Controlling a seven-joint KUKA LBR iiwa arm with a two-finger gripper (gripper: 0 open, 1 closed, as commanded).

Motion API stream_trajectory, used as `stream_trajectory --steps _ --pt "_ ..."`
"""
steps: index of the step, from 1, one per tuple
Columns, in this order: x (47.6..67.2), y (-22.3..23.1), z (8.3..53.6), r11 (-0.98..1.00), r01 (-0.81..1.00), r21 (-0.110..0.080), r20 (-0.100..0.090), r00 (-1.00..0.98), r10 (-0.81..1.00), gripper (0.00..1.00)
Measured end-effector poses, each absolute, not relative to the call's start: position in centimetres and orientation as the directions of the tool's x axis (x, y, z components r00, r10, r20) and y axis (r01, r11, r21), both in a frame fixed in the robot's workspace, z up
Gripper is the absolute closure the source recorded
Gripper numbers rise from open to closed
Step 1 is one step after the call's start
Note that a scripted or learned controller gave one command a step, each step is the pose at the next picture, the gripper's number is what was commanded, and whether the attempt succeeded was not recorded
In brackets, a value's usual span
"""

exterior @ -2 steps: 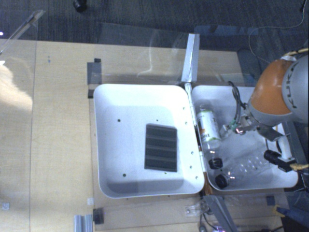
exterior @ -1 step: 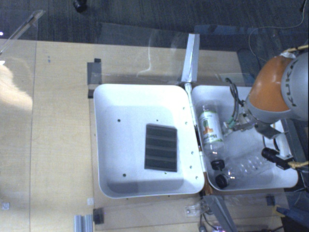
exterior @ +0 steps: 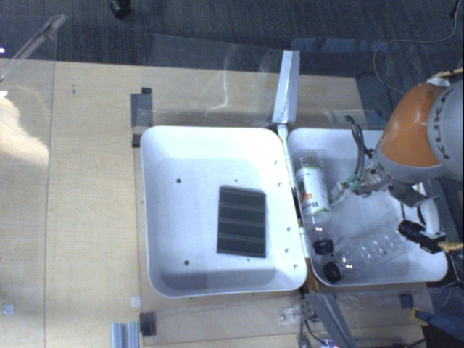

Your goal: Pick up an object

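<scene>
gripper (exterior: 359,183) hangs low over the right bin (exterior: 435,270), reaching in under the orange-banded wrist. whether it is wide or narrow cannot be told from this angle, and nothing shows between its tips. just beside it, toward the divider, lies a bottle with a green and white label (exterior: 312,188), on its side along the bin's wall. below the gripper, toward the near edge, lie two small dark caps (exterior: 324,247) and what looks like a clear plastic bottle (exterior: 373,251), hard to make out against the white floor. well apart, across the divider, a dark ribbed pad (exterior: 242,221) sits flat in the left bin (exterior: 167,194).

risks, as a judgement: the labelled bottle is round and hugs the wall, so a descent slightly off-centre could roll it away or jam one side against the rim. the clear bottle is likely slick and could squirt out of a pinch. closing where it hangs now may catch nothing at all.
</scene>
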State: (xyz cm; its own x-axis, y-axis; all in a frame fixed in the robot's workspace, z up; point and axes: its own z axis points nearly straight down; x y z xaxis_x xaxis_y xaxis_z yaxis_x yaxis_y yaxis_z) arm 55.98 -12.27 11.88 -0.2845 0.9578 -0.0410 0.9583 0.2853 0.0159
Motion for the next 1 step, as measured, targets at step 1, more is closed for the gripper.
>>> stream_trajectory --steps 1 --pt "53.15 -11.31 13.24 0.387 0.921 0.038 -0.057 -0.384 0.921 0.00"
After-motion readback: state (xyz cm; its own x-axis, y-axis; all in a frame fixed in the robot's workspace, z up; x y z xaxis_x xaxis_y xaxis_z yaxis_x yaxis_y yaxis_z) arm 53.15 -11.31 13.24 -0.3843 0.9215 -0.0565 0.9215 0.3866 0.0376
